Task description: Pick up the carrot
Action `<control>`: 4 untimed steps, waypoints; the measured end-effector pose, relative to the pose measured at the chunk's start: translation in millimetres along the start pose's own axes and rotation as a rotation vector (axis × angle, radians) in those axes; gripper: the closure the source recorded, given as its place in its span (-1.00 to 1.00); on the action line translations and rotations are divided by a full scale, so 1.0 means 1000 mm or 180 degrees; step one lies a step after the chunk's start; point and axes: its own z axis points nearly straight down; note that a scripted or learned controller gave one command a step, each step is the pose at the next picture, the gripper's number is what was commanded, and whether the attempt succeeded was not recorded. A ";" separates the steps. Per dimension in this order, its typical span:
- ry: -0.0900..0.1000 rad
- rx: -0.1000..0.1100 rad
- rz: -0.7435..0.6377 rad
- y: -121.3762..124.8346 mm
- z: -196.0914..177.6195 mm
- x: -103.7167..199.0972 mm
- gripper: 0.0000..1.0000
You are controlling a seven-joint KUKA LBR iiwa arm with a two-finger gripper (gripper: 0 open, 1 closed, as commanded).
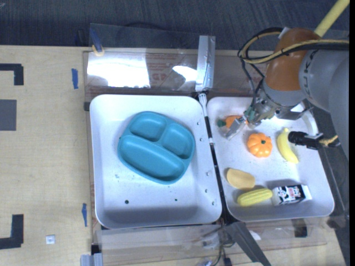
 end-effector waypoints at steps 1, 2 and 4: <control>-0.0116 -0.0098 -0.0355 -0.073 -0.001 -0.028 -1.00; -0.0125 -0.0123 -0.0363 -0.070 -0.014 -0.027 1.00; -0.0093 -0.0095 -0.0302 -0.065 -0.093 0.161 1.00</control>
